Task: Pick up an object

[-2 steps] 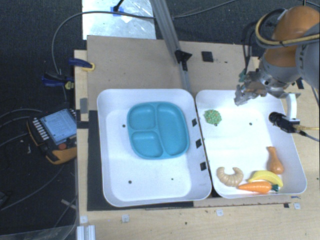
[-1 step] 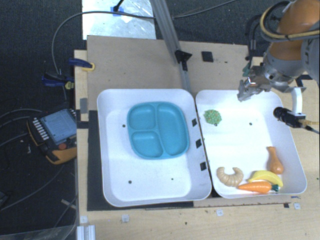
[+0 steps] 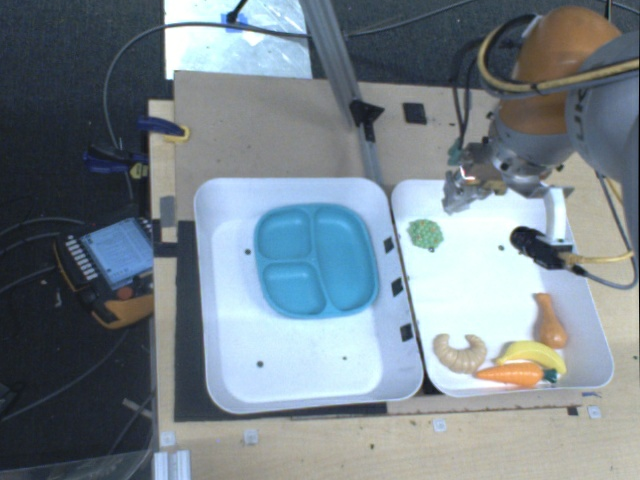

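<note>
Currently, the gripper is seen over the far left corner of the right bin, and whether it is open or shut cannot be told from this slanted view. Nothing is seen held by it. Just beside it, a little nearer to the camera, a small green object is lying on the bin floor, apart from the gripper. At the near right corner of the same bin four more objects are gathered: a beige croissant, an orange carrot, a yellow banana touching the carrot, and an orange-brown pear-shaped piece behind them. A blue divided plate is placed in the left bin. A black cable part hangs over the right bin between the arm and the fruit pile.
</note>
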